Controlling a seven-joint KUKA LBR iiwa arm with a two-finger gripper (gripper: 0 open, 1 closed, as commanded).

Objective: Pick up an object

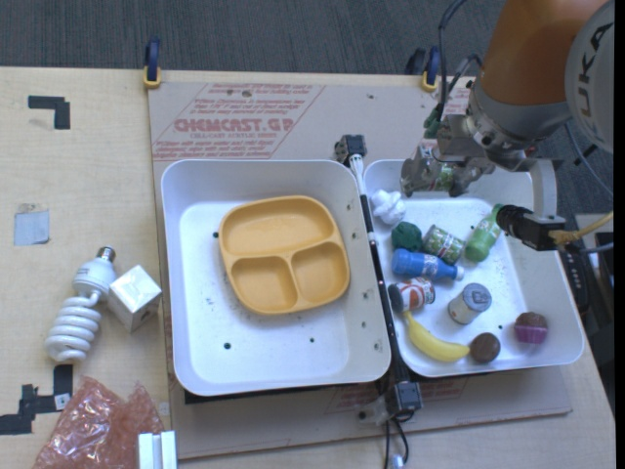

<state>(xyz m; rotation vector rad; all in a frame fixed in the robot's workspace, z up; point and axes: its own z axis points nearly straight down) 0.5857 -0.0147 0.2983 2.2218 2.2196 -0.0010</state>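
Observation:
The right bin (547, 272) holds several small items. Among them are a white lump (389, 204), a dark green ball (407, 234), a blue bottle (422, 265), a green jar (442, 243) and a green bottle (481, 239). Nearer the front lie a red-and-white can (415, 294), a grey can (470, 303), a banana (435, 343), a brown ball (484, 347) and a purple-topped piece (531, 328). My gripper (433, 174) hangs over the far left corner of this bin, just above and right of the white lump. What sits at its tip is hard to make out.
The left bin (195, 340) carries a yellow divided plate (285, 254). On the bench to the left lie a spiral light bulb (78, 311), a white cube (135, 293) and a red mesh bag (93, 428). A black fitting (525, 227) juts over the right bin's far right side.

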